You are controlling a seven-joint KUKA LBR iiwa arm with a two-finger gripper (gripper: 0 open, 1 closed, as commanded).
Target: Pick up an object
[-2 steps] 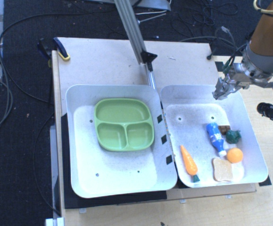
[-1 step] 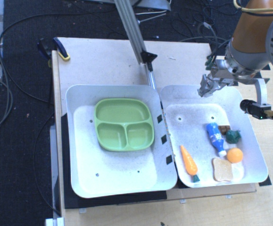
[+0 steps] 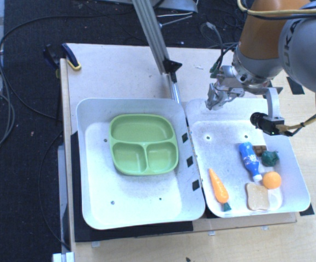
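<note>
The right bin (image 3: 212, 132) holds a blue bottle (image 3: 249, 159), an orange carrot (image 3: 219, 186), an orange ball (image 3: 272, 179), a slice of bread (image 3: 257, 197) and a dark green piece (image 3: 270, 158), all in its near right part. My gripper (image 3: 214, 101) hangs over the far left edge of that bin, well apart from these objects. Nothing is visible between its fingers.
The left bin (image 3: 92, 162) carries a green divided plate (image 3: 144, 144). A slanted metal pole (image 3: 153, 31) crosses behind the bins. A black camera unit (image 3: 266, 123) sticks out from the wrist over the right bin's far side.
</note>
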